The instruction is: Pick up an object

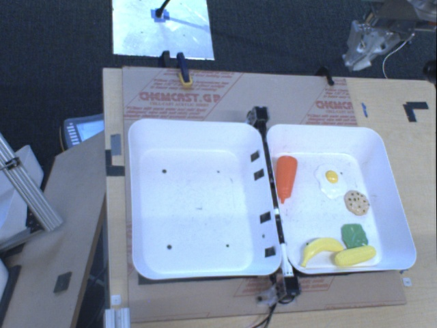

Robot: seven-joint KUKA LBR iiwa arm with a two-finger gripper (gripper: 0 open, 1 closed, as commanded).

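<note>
The right bin [386, 157] holds the toy foods. An orange carrot [286, 176] lies along its left wall. A fried egg [330, 180] sits in the middle, and a speckled cookie [356, 201] lies just right of and below it. At the bin's front are a green piece [354, 234], a yellow banana [319, 249] and a yellow oblong piece [355, 255]. My gripper [360, 50] hangs at the top right, beyond the bench's far edge, well away from the bin and all the objects. Nothing is seen in it.
The left bin [198, 197] sits beside the right one, with a black hinge strip [268, 183] between them. A shiny metal plate [162, 19] lies on the dark floor at the top. A yellow clamp [184, 79] grips the board's far edge. An aluminium rail [27, 190] stands at the left.
</note>
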